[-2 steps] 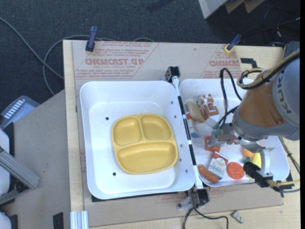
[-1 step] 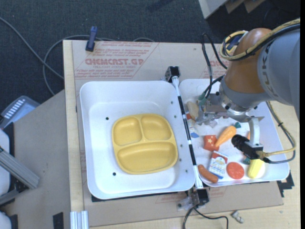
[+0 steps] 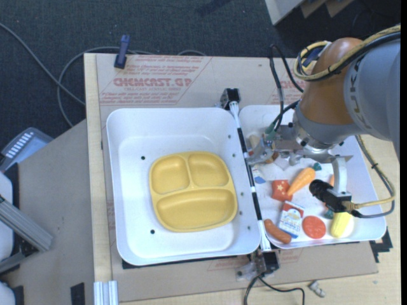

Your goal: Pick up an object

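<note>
White and shallow, two plastic bins are set side by side on a pale board (image 3: 152,81) printed in red. The left bin (image 3: 127,132) is occupied by a yellow plastic plate (image 3: 191,190) with three compartments, laid flat near its middle. In the right bin (image 3: 367,170) several small toy foods are gathered. An orange plastic carrot (image 3: 301,181) lies tilted just beside a small red block (image 3: 280,189). Nearer the front edge, four pieces are lined up close together: a brown-red sausage (image 3: 277,231), a small white carton (image 3: 290,220) printed in blue and red, a round red tomato-like piece (image 3: 313,227) and a yellow lemon-shaped piece (image 3: 341,224). The grey arm (image 3: 331,100), with its orange band, is stretched over the right bin from the right. The gripper (image 3: 273,151) is seen low over that bin's back left part, close to the wall shared with the left bin and near the carrot and the red block. Whether it is released or clenched cannot be told.
</note>
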{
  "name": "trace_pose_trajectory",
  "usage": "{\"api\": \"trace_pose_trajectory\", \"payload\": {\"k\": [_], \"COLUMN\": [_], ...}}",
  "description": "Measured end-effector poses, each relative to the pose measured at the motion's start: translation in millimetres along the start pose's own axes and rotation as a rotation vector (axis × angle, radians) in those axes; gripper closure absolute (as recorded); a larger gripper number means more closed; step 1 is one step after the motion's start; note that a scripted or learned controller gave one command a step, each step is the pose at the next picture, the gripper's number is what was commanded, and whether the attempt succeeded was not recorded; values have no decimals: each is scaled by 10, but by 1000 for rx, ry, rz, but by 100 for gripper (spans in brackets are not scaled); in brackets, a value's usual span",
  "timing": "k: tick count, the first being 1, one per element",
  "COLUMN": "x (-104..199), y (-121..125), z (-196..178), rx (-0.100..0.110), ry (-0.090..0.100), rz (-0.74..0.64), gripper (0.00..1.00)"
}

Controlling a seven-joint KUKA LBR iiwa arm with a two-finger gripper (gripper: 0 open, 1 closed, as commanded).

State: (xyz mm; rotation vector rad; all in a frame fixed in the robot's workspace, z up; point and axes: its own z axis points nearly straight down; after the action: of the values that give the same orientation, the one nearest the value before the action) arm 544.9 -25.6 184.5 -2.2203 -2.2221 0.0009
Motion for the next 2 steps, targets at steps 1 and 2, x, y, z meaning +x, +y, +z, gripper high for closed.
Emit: {"api": "trace_pose_trajectory", "payload": {"k": [1,2], "x": [-722,-683], "y": [540,-75], "z": [350,978], "rx": [-2,1], "ry": [-2,0], "rz": [1,2], "gripper": [0,0]}}
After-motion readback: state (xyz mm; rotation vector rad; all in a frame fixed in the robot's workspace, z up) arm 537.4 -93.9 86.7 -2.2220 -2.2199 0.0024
